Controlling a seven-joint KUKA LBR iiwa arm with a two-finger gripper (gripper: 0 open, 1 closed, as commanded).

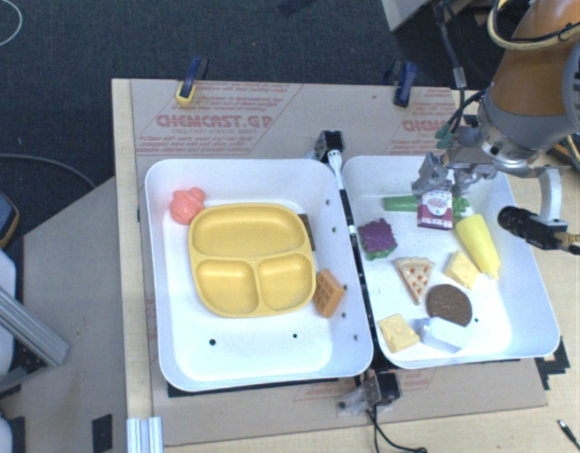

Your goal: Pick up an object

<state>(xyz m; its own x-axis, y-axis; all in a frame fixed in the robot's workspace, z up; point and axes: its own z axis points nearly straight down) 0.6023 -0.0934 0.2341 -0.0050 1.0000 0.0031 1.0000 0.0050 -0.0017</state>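
Note:
My gripper hangs over the back of the right bin, directly above a maroon packet with a white label. The packet's top edge meets the gripper's tip; whether it is gripped is hidden. A green stick lies just left of the packet. Around them lie a purple grape cluster, a yellow corn cob, a pizza slice, a pale cheese block, a brown cookie, a cheese cube and a white-grey piece.
The left bin holds a yellow divided plate, a pink toy at its back left and a waffle at the plate's right. The bins' walls meet along a central ridge.

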